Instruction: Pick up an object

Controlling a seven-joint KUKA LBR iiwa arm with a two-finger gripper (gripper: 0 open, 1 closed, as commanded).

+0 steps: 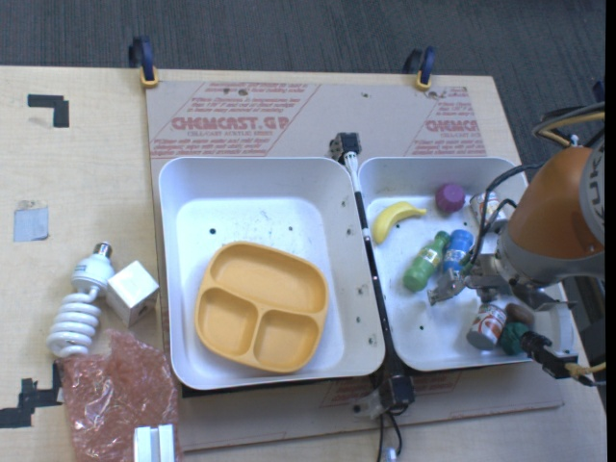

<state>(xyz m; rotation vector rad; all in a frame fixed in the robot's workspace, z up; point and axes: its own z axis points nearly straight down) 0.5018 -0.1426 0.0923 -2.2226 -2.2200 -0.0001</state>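
The two-finger metal gripper (pixel 446 292), grip state unclear, is hovering in the right white bin (pixel 399 340) near one yellow banana (pixel 395 218), one green bottle (pixel 424 262), one purple ball (pixel 449 197).

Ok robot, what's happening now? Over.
Tool low in right white bin, holding nothing seen. Nearest: green plastic bottle, blue bottle. Yellow banana beside.

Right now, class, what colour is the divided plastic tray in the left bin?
Yellow-orange, seen best in the camera view: divided plastic tray.
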